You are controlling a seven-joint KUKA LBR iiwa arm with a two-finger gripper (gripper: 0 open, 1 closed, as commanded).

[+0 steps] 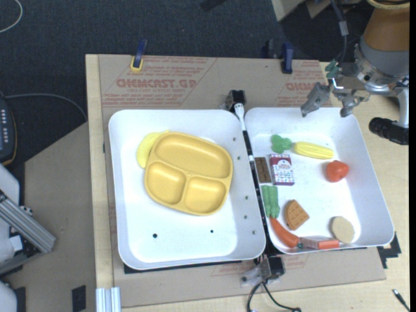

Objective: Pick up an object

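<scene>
Dark carpet runs all around the bench, and the bench top itself is a sheet of brown board (195, 77) with red lettering printed on it, pinned at the back edge by a yellow clamp (137, 62) and a blue clamp (286, 58). Two white bins sit side by side on it. Over in the left bin (130, 226) there's a yellow divided tray (187, 173) with three compartments, lying a bit askew, with a yellow plate (146, 148) poking out from under its far left corner. Now the right bin (367, 174) is where all the small stuff is: a green broccoli piece (281, 143) touching a yellow corn cob (314, 151), a red tomato (336, 171) off to the right on its own, a small red-and-white carton (283, 170) just beside a brown chocolate bar (262, 170), a green pepper-looking piece (270, 201) below those, a waffle-ish brown cracker (296, 214), a carrot (283, 233), a round tan cookie (342, 229), and a flat red and grey thing (320, 243) along the near wall. The gripper (329, 103) hangs above the far rim of the right bin, fingers (312, 102) splayed wide apart with nothing between them, well clear of every toy.
</scene>
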